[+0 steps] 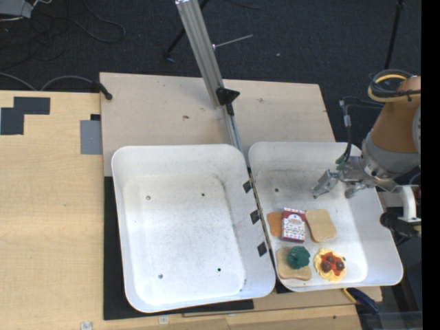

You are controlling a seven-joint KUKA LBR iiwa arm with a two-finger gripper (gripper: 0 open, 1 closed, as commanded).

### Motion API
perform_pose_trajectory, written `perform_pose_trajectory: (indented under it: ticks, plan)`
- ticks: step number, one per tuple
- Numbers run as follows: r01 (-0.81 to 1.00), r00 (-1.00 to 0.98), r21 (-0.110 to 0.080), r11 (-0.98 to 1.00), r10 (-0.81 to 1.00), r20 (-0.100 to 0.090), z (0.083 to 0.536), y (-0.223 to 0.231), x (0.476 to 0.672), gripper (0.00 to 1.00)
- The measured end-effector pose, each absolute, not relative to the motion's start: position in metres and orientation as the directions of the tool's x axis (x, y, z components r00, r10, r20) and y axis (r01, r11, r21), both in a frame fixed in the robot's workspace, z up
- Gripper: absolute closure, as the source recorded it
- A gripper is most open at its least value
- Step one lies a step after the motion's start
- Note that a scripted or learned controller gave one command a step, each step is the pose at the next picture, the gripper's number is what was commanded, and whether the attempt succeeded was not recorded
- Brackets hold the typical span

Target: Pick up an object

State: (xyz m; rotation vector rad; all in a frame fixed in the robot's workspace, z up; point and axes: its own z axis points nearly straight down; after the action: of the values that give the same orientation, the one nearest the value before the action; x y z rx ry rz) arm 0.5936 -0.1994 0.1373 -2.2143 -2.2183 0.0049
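The hand [335,184] hangs over the right bin [295,158], fingers apparently spread with nothing between them, though the view is coarse. The objects lie apart from it near the bin's front: a red box [293,225] between two tan slices, a green piece [298,257], and a yellow-red piece [331,264].

Two shallow white bins side by side on the bench; the left bin [137,184] is the bigger-looking one, the right bin [289,160] touches it at 3 o'clock; a tan board [172,108] sits under both, sticking out toward 12; a silver aluminium rail [203,47] slants up from between the bins toward 11 o'clock; light wood table [48,218] at 9, with dark cutouts; cables [41,12] lie on the dark carpet [309,26] at 10.
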Motion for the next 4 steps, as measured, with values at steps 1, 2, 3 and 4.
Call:
perform_pose_trajectory:
  ticks: [1, 2, 3, 4]
  plan:
    - [1.0, 0.001, -0.003, -0.001, 1.0, 0.001, 0.15, -0.201, 0.594, 1.0]
    - [1.0, 0.003, 0.002, -0.003, 1.0, -0.001, 0.194, -0.206, 0.592, 1.0]
    - [1.0, -0.001, 0.004, 0.001, 1.0, -0.002, 0.239, -0.209, 0.6, 1.0]
    - [1.0, -0.002, 0.003, 0.002, 1.0, -0.001, 0.276, -0.21, 0.6, 1.0]
